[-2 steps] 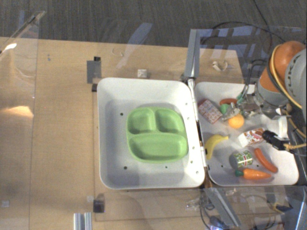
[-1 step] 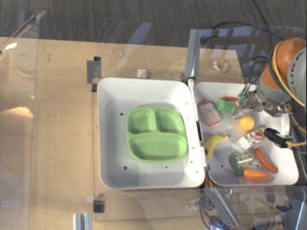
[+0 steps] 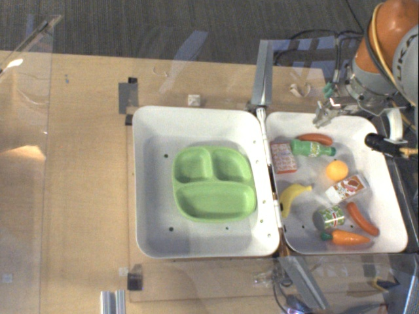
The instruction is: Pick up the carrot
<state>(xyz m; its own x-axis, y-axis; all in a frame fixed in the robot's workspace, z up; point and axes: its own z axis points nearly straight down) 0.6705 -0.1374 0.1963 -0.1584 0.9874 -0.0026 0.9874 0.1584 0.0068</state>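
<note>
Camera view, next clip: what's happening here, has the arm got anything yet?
Nothing is being handled yet. The grey arm with the orange band sits at the upper right, its pincer hovering over the far rim of the right white bin. The orange carrot with green top lies untouched near that bin's near edge, beside a small can. The left white bin holds a green divided tray.

The bench (image 3: 78, 175) looks like pale wood with a smooth, faintly shiny top, and the two bins (image 3: 150, 241) on it are white plastic with a soft sheen. The green tray (image 3: 213, 182) is smooth matt plastic, while the carrot (image 3: 350, 239), banana (image 3: 293, 196) and orange ball (image 3: 337, 170) look like glossy moulded plastic. The arm (image 3: 393, 31) shows a glossy orange shell over dull grey metal.
</note>
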